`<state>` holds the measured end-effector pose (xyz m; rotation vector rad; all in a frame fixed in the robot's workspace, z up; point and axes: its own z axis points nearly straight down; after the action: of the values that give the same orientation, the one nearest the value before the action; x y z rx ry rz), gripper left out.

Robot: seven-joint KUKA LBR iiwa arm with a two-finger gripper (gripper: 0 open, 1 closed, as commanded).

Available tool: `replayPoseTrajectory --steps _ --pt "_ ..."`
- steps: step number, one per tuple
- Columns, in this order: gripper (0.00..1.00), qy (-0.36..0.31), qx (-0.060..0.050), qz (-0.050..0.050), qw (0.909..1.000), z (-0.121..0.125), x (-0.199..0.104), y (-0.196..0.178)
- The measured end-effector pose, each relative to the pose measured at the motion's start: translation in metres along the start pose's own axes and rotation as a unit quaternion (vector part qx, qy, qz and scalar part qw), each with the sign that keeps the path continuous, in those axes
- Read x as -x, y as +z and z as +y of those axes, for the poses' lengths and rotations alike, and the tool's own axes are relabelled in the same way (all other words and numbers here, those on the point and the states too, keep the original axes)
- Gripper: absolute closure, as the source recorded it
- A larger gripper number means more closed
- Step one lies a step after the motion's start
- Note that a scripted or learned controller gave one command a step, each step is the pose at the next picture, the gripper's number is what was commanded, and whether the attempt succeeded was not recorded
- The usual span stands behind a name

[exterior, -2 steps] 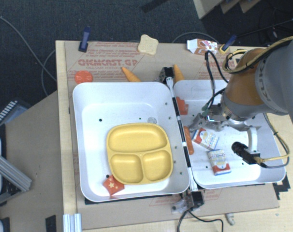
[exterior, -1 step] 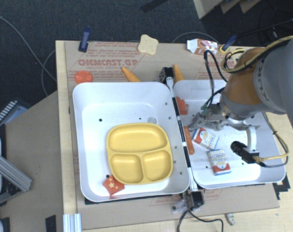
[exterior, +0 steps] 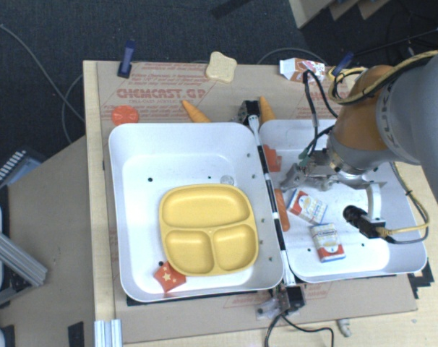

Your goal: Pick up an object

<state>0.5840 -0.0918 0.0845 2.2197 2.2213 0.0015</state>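
The claw (exterior: 303,180), its grip impossible to judge, hung low above the small carton (exterior: 306,207), which lay unlifted in the right bin (exterior: 400,259).

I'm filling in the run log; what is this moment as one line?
arm: over right bin | hand: low near small carton | second carton: loose | yellow tray: left bin

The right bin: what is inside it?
In the right bin lie two small red-and-white packets, and an orange piece by the left wall. The arm and pincer cover the bin's upper part, so anything beneath is hidden.
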Motion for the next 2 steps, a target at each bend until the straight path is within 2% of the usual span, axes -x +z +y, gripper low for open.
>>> replayPoseTrajectory --steps 1,2 --pt "0.0 0.0 -0.002 0.001 1.0 -0.0196 -0.0003 0.0" --pt "1.0 0.0 -0.001 0.0 1.0 -0.0191 -0.0005 -0.01"
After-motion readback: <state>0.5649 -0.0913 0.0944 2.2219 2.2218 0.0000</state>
